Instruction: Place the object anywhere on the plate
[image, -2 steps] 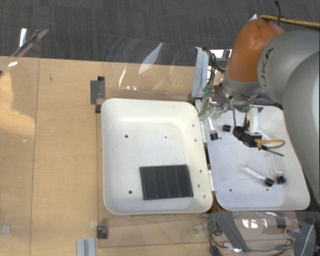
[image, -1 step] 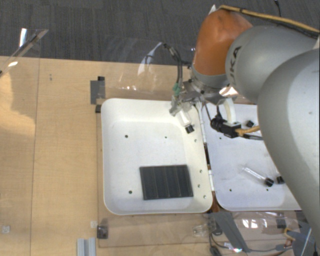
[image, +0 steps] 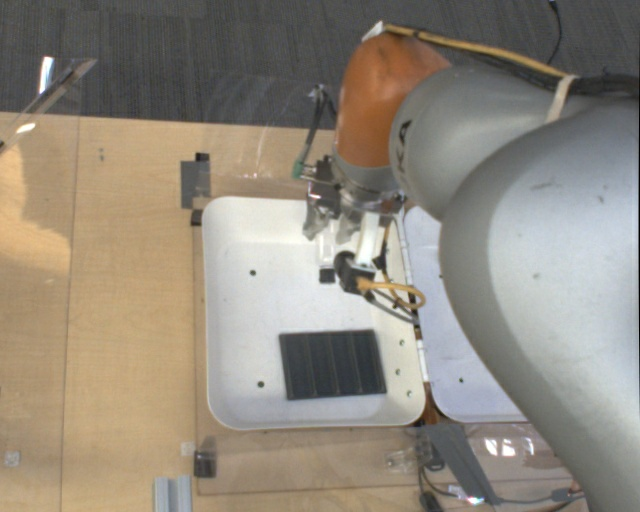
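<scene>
Left bin (image: 230, 300) sits on the wooden bench (image: 100, 300), with the right bin (image: 462, 392) just beside it and largely covered by the grey arm (image: 520, 230) coming in from the right. The arm's orange band (image: 375, 100) lies over the far edge of the left bin, and the gripper (image: 335, 268) hangs below it over the far right part of that bin's floor. Its state, released or clenched, cannot be told: the tool end is small and seen from above against clutter. A small dark piece (image: 327, 275) shows at the gripper's lower end, against the white floor; whether this is the object or part of the tool cannot be determined, and nothing can be confirmed as held. A yellow cable loop (image: 395, 291) hangs just right of the gripper, near the bin's right wall. The plate (image: 332, 364), a dark ribbed rectangle, lies flat in the near half of the left bin, slightly right of centre and apart from the gripper. Its surface appears bare. A dark bracket (image: 197, 180) stands at the bin's far left corner, and another (image: 205, 462) at its near left corner.
</scene>
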